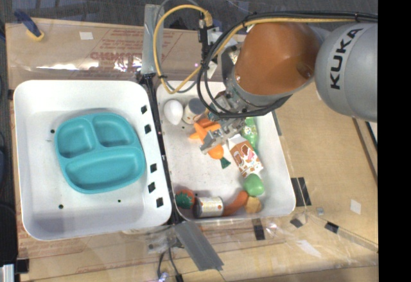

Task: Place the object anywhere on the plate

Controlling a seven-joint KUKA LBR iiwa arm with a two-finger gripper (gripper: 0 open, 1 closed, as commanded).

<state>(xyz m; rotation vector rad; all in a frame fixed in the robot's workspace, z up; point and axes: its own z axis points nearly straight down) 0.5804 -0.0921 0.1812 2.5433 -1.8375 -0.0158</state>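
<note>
While claw point(221, 128) hovers low, orange toy point(207, 129) just beside, plate point(99, 151) apart

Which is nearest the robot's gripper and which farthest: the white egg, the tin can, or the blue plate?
From the gripper, in the camera view:
1. White egg, just to its left in the right bin.
2. Tin can, below it at that bin's front edge.
3. Blue plate, farthest, over in the left bin.

You can read one word: "KUKA", in black capital letters running up the grey arm point(350, 62) at the right.
</note>
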